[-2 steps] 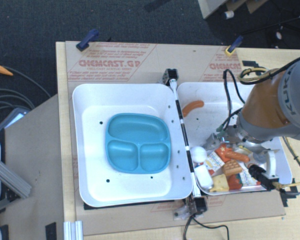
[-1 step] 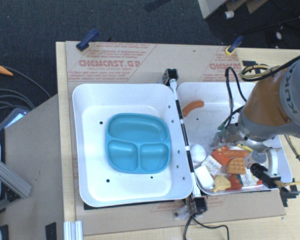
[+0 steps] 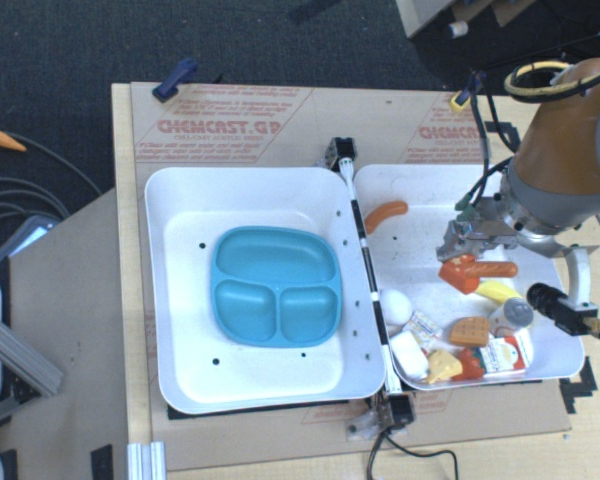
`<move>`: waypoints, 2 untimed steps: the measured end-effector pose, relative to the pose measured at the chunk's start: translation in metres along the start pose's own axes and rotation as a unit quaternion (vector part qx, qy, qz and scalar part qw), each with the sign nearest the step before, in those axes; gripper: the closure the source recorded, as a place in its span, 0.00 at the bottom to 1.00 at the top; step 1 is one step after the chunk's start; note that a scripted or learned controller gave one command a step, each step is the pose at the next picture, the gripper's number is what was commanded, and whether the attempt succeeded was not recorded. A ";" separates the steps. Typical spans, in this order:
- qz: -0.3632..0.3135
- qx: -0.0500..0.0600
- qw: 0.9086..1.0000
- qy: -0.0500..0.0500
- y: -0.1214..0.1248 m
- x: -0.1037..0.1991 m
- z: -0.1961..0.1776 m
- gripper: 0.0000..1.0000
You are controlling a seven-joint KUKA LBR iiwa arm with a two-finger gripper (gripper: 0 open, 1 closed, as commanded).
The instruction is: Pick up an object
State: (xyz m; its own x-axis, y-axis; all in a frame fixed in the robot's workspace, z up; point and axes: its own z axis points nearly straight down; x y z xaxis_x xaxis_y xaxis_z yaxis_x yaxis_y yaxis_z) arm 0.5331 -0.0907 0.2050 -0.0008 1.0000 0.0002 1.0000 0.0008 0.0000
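1. Setting: a brown bench (image 3: pixel 280 118) on dark carpet, bearing two shallow white bins side by side.
2. Left bin (image 3: pixel 170 268): holds a blue divided plate (image 3: pixel 276 285), lying flat near the middle.
3. Right bin (image 3: pixel 420 183): holds the pickable items. An orange sausage (image 3: pixel 385 213) lies alone near the divider. A red-orange piece (image 3: pixel 475 271) sits just under the gripper. A yellow piece (image 3: pixel 498 291), a white egg (image 3: pixel 394 306), a toast-coloured slice (image 3: pixel 470 331) and small packets crowd the near corner.
4. Gripper (image 3: pixel 473 236): low over the right bin, directly above the red-orange piece. Jaw state cannot be told; the wrist body hides the tips.
5. Task thing: judged to be the red-orange piece, resting on the bin floor, not seen between the jaws.
6. Risks, as judgement: the piece touches the yellow one, so a close may catch both or nudge it aside. Its rounded shape may slip free. A descent off-centre may press it into the floor.
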 end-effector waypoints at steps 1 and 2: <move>0.000 0.000 1.000 0.000 0.004 0.060 -0.047 1.00; 0.000 0.000 1.000 0.000 0.004 0.060 -0.046 0.00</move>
State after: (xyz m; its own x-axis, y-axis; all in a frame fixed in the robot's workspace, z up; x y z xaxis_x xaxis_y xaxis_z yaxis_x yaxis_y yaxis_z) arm 0.5367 -0.0311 0.2515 -0.0008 1.0000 0.0002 1.0000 0.0008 -0.0002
